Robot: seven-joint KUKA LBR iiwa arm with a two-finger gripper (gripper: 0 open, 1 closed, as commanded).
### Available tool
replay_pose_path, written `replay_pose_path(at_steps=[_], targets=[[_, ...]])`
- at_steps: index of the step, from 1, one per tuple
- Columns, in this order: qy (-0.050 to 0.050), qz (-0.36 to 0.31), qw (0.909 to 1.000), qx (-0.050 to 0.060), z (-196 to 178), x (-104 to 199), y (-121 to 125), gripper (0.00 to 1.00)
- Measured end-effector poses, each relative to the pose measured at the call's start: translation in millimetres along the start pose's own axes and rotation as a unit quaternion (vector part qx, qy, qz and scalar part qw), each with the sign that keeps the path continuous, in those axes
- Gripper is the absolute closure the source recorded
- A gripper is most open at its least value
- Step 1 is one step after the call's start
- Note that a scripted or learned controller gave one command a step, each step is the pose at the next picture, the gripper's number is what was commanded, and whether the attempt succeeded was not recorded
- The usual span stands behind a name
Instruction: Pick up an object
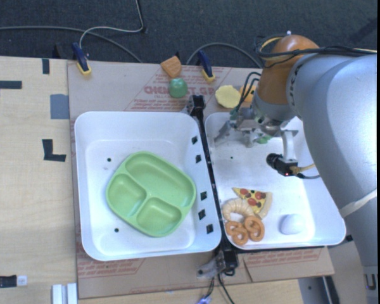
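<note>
In the right bin [316,201] a toy pizza slice [254,199] lies near the front left, with a brown pretzel [245,227] just in front of it. A small white rounded object [292,223] rests at the front right. My gripper [242,130] hangs low over the bin's back left corner, well behind these objects and apart from them. I see nothing held in it. The wrist and the grey arm hide the bin's back right part.
The left bin [95,138] holds a green divided plate [151,193]. Behind the bins, on the cardboard, lie an orange block [171,65], a green ball [177,88] and a yellow object [227,95]. Blue clamps [82,59] and cables run along the back edge.
</note>
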State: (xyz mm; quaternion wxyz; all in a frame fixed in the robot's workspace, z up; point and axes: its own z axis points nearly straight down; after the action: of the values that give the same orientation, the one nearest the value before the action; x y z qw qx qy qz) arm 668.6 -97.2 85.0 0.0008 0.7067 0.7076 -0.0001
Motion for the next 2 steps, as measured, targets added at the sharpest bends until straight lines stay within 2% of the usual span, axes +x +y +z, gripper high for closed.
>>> replay_pose_path(at_steps=[1, 2], targets=[[-0.001, 0.0, 1.0, -0.001, -10.6, -0.1, 0.4, 1.0], [-0.001, 0.0, 1.0, 0.0, -9.9, -0.1, 0.1, 0.0]])
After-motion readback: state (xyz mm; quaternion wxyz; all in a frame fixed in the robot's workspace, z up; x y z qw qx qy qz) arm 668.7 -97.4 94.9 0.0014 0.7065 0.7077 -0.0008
